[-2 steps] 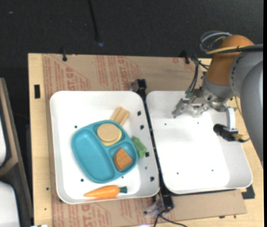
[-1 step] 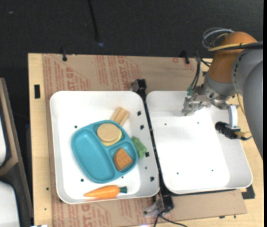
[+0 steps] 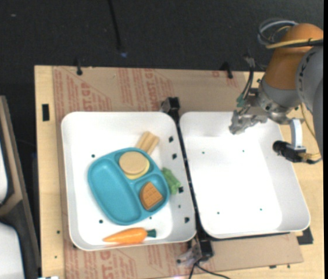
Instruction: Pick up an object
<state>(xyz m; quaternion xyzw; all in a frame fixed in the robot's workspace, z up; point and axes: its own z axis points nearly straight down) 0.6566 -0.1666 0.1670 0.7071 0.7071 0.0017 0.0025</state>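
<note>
Inside the left bin (image 3: 74, 156): one blue divided tray (image 3: 114, 193), lying flat near the middle. On the tray: one round tan cookie (image 3: 135, 163) in the far compartment; one brown waffle piece (image 3: 151, 195) in the right compartment. Just past the tray's far edge: one pale wooden block (image 3: 148, 141). Beside the tray's right edge: one small green item (image 3: 171, 182), kind unclear. Along the near wall: one orange carrot (image 3: 129, 235), lying flat. Right bin (image 3: 251, 214): one. Over its far edge: one gripper (image 3: 241, 122), pointing down, nothing seen in it; whether spread or pressed together cannot be told.
</note>
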